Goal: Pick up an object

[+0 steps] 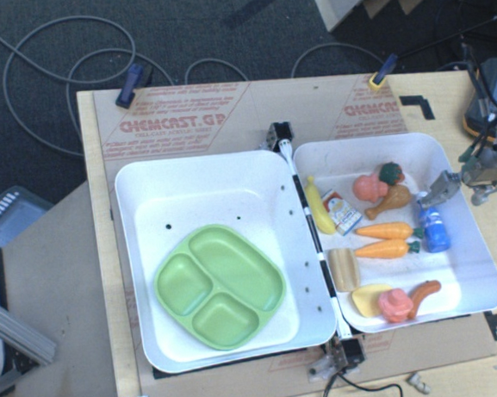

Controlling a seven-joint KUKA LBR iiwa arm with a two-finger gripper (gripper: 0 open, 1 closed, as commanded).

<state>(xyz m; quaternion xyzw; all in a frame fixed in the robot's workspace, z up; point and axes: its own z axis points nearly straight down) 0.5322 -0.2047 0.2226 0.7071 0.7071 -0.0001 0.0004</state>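
Blue, the bottle (435, 229) lay in the right bin (473, 243) beside two carrots (385, 240). I watched the gripper (445, 186) hang just above it, near the rim; whether it was clenched or released I could not tell. A green tray (220, 286) sat in the left bin (145, 202).

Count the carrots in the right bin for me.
2. Upper carrot and lower carrot lie side by side mid-bin, green tops pointing toward the blue bottle. Others could hide under the piled toys.
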